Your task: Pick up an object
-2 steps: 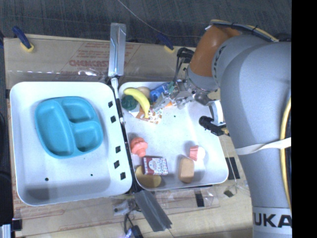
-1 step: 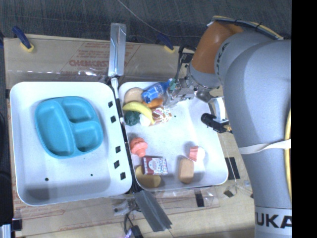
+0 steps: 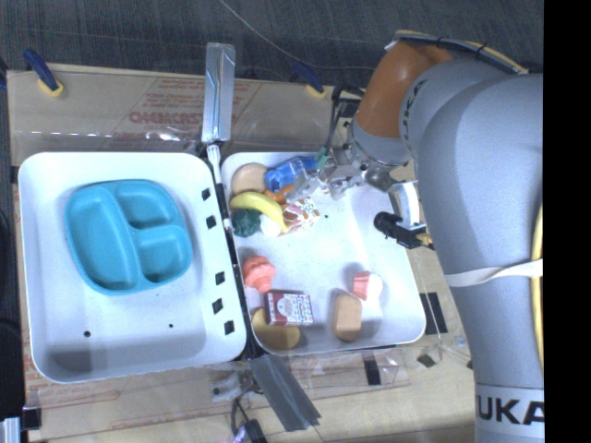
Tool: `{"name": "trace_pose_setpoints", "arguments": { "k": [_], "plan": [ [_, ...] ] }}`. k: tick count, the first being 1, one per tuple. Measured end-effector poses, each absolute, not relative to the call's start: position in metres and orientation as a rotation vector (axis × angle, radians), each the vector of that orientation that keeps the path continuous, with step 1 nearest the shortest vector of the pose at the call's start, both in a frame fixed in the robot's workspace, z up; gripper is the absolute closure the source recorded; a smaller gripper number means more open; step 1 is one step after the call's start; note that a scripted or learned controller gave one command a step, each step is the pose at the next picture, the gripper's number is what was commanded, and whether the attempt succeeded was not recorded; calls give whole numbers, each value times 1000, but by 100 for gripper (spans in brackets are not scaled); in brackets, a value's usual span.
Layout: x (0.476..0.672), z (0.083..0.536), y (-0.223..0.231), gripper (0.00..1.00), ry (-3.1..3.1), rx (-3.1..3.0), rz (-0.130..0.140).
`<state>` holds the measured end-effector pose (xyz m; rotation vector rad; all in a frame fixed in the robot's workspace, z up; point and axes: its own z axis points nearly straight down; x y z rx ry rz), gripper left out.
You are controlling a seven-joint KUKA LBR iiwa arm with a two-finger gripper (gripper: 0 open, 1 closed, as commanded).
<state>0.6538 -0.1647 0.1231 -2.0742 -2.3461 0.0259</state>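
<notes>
My gripper [image 3: 320,179] reaches down into the back of the right bin [image 3: 397,266], from under the orange band of the arm [image 3: 397,90]. Its tip sits right beside a blue packet [image 3: 286,172] and just above a small printed wrapper [image 3: 302,213]. A yellow banana [image 3: 258,206] lies to the left of them, with a green piece [image 3: 245,224] below it and a beige round piece [image 3: 247,177] above. I cannot make out whether anything sits between the fingers.
Toward the front of the right bin lie an orange-pink toy [image 3: 259,270], a red box [image 3: 289,307], a tan loaf [image 3: 348,315], a pink and white piece [image 3: 367,284] and a tan round piece [image 3: 275,333]. The left bin [image 3: 46,340] holds a blue divided plate [image 3: 129,233].
</notes>
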Motion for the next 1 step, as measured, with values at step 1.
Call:
{"name": "trace_pose_setpoints", "arguments": {
  "k": [1],
  "plan": [
    [655,135,-163,100,-2355,-2066,24]
  ]
}}
